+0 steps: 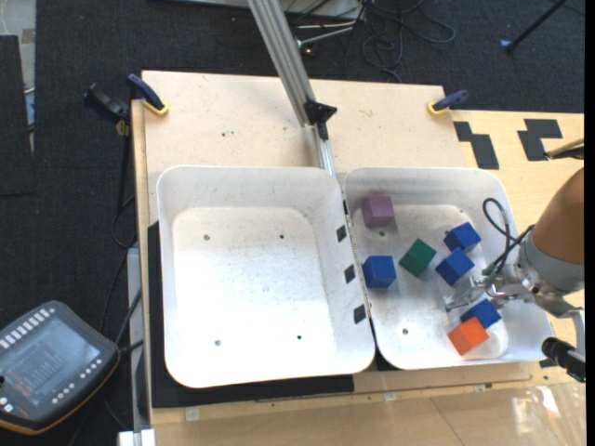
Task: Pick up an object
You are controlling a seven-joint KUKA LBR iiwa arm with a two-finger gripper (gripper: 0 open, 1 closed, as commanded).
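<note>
The right bin [395,347] holds several small blocks. A purple one [377,210] lies at the back left, a green one [418,257] sits mid-bin, and a blue one [379,271] rests near the left wall. Two more blue blocks [462,238] [455,267] lie to the right. My gripper [472,292] reaches in from the right, low over the bin's right side. It sits between the blue block at mid-right and another blue block [482,314] just in front. An orange block [468,336] touches that front blue one. Nothing is visibly held.
The left bin [177,249] stands beside the right one, their walls meeting at a divider with black tabs [351,272]. A slanted metal pole [284,49] rises behind the bins. Clamps [147,96] [448,102] grip the board's back corners.
</note>
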